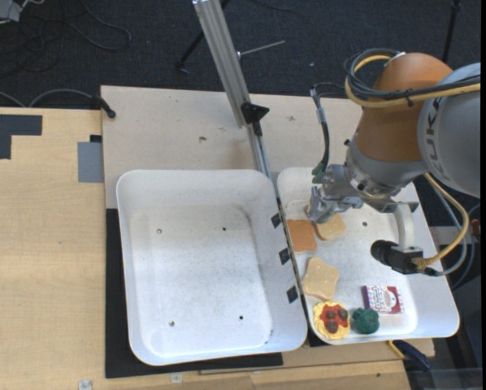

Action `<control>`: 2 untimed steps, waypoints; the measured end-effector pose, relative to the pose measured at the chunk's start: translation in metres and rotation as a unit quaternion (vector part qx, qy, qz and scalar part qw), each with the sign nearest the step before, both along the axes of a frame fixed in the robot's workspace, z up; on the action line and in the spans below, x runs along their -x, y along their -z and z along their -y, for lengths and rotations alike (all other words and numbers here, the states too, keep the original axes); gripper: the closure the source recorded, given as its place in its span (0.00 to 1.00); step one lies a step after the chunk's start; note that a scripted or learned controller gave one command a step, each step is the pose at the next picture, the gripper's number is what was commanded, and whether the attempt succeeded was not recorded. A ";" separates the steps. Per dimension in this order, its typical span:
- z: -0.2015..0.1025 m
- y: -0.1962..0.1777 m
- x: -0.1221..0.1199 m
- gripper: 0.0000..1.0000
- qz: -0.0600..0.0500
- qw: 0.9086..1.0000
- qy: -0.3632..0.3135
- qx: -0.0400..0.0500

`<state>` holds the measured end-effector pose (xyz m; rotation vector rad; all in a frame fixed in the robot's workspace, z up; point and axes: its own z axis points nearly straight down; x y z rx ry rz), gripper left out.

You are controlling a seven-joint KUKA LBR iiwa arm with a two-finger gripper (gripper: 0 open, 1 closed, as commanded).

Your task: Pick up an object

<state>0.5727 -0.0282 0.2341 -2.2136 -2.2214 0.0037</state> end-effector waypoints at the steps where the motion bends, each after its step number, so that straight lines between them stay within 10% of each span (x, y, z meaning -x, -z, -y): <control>1: -0.050 0.012 -0.011 1.00 0.001 1.000 0.000 0.000; 2: -0.105 0.001 -0.017 1.00 0.002 1.000 -0.001 0.000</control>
